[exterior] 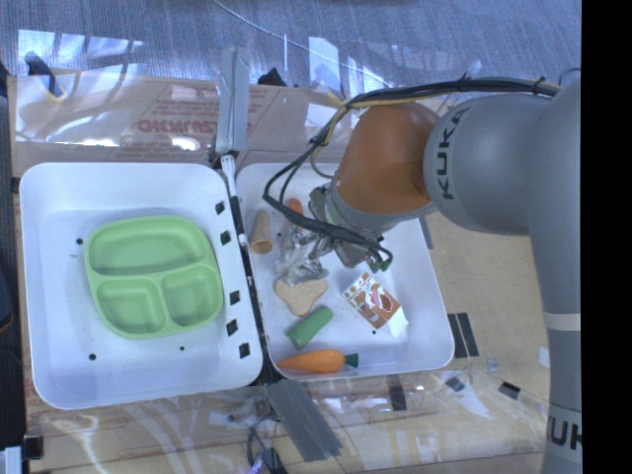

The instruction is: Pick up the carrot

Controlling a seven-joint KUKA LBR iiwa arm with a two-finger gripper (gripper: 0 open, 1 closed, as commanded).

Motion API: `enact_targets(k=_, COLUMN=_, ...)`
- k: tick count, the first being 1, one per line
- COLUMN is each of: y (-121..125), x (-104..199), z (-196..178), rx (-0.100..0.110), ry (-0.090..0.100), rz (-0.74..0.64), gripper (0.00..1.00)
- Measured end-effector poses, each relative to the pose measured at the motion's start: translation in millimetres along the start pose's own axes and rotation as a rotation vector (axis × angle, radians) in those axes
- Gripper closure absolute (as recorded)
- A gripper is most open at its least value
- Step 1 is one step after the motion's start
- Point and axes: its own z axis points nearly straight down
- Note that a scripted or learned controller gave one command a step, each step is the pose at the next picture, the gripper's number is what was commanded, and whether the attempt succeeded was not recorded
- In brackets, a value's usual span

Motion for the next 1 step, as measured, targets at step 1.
enact_targets(k=1, y=30.8, x=-49.8, z=-89.5, rx=-0.001, ry=0.001, rz=-0.156, gripper=1.0)
